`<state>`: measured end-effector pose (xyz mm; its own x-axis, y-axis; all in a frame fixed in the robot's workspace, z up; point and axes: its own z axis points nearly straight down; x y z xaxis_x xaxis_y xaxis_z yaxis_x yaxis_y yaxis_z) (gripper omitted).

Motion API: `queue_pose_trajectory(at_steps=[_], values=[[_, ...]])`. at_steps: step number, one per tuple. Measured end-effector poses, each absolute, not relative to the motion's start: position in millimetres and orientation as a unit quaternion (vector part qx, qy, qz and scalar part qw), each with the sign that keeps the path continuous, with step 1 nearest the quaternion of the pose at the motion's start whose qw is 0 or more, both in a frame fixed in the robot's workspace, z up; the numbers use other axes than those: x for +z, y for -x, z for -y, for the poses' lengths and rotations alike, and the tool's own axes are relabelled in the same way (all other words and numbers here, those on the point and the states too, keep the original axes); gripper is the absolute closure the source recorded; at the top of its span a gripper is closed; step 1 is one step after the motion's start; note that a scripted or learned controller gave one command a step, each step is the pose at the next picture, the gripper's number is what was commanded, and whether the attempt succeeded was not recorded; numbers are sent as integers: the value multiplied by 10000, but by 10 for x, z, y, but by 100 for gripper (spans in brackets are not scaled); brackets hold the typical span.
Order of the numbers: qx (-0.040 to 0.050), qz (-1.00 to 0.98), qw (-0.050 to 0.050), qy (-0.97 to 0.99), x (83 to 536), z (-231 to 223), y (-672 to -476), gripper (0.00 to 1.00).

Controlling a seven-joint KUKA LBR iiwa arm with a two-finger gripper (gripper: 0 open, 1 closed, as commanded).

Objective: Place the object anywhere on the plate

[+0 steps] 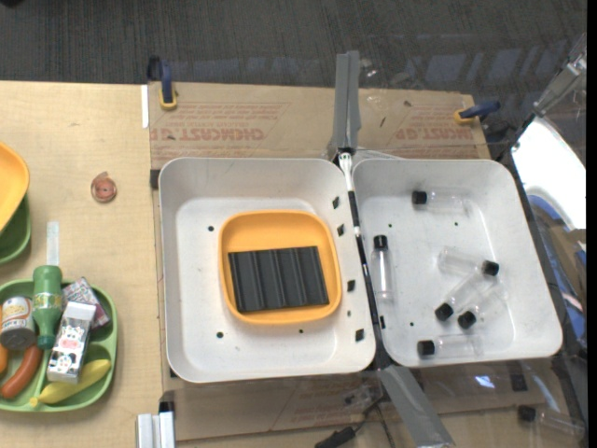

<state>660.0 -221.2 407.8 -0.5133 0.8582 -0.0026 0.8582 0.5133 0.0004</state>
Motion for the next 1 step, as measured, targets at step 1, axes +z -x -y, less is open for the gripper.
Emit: queue_pose_trajectory(at_steps=[1], values=[[-2, -9486, 19, -3164, 4288, 2222, -6599, 0]])
